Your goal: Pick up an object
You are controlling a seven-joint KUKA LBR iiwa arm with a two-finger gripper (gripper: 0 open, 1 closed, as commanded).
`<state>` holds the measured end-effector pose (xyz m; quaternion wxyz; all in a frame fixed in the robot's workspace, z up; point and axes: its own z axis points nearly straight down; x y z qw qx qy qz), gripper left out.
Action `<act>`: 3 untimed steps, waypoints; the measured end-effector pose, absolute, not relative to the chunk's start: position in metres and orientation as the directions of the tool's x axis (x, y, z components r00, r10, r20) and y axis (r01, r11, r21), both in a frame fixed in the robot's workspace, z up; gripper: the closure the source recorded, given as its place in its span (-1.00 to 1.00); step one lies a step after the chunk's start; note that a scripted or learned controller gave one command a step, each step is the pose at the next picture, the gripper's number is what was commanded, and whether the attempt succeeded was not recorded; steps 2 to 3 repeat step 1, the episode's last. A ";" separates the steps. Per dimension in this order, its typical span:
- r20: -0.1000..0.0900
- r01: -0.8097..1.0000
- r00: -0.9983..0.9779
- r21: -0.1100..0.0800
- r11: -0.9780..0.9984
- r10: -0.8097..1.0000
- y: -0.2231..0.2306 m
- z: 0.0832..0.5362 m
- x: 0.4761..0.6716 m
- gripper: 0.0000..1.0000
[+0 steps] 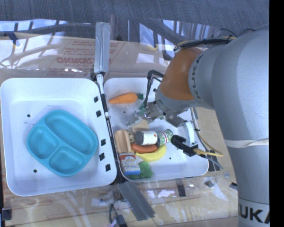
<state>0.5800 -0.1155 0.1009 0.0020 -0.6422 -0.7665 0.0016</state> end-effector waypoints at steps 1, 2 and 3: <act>0.000 0.996 -0.093 0.005 0.093 0.996 -0.080 0.234 0.599 1.00; 0.000 0.996 -0.093 0.005 0.093 0.996 -0.080 0.234 0.599 1.00; 0.000 0.996 -0.093 0.005 0.093 0.996 -0.080 0.234 0.599 1.00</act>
